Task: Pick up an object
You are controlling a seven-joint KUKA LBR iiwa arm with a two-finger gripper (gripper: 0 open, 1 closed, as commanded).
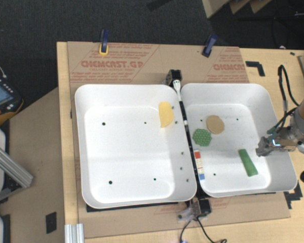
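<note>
The right bin (253, 92) holds a green bar (248, 162) near its front right, a round green textured piece (202, 137) and a tan disc (215, 124) toward its middle. A yellow piece (165, 114) lies in the left bin (91, 97) near its right wall. My gripper (267, 147) sits low at the right bin's right wall, just right of and slightly above the green bar's upper end. Nothing shows between its fingers.
A small red, white and blue item (198, 164) lies along the divider between the bins. Clamps (104, 43) hold the cardboard at the back edge. A cable (283, 87) loops by the arm at the right.
</note>
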